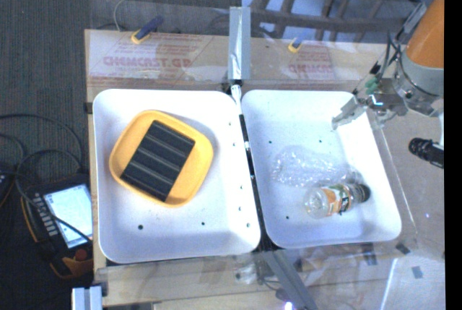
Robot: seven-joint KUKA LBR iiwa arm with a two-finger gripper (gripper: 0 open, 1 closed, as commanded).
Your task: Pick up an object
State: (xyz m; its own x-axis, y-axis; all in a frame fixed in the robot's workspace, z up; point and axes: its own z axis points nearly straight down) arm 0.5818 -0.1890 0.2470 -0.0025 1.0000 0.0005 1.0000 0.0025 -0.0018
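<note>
Approach step: tool above right bin, spread and bare.
Next: descend onto bottle beside crumpled plastic.

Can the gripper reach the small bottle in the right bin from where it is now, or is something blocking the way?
Probably yes. The gripper hangs over the right bin, above its far right corner. The bottle lies near the front, clear plastic wrap touching it on the left, with nothing covering it.

You get even, bright overhead light; the white bins glare slightly, shadows stay soft, and focus is mildly soft throughout.
</note>
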